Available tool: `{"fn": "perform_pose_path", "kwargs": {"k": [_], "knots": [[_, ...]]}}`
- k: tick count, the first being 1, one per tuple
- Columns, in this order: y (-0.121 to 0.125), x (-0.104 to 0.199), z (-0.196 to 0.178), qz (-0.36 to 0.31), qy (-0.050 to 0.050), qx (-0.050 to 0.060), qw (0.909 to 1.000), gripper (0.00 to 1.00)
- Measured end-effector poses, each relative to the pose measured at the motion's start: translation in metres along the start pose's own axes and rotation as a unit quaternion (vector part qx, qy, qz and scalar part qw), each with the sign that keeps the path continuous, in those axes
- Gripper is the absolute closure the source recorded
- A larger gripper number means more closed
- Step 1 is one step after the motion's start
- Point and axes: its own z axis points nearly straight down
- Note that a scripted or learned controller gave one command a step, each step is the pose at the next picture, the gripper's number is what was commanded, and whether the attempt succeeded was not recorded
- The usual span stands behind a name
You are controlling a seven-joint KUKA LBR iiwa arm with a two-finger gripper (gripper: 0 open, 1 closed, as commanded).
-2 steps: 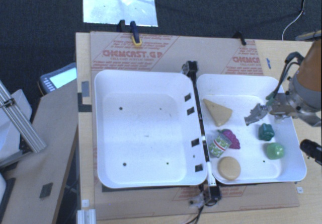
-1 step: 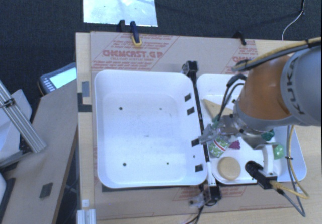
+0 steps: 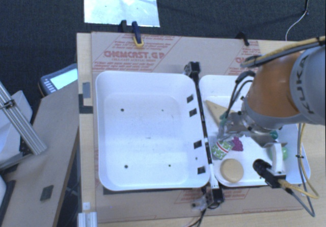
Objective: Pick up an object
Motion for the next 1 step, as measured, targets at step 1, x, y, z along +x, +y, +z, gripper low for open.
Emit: {"fn": "perform_pose_path", "kwargs": {"k": [1], "knots": [[0.0419,0.0199,-0.0914,-0.003,0.000,-0.005,1.0000,1.00]]}}
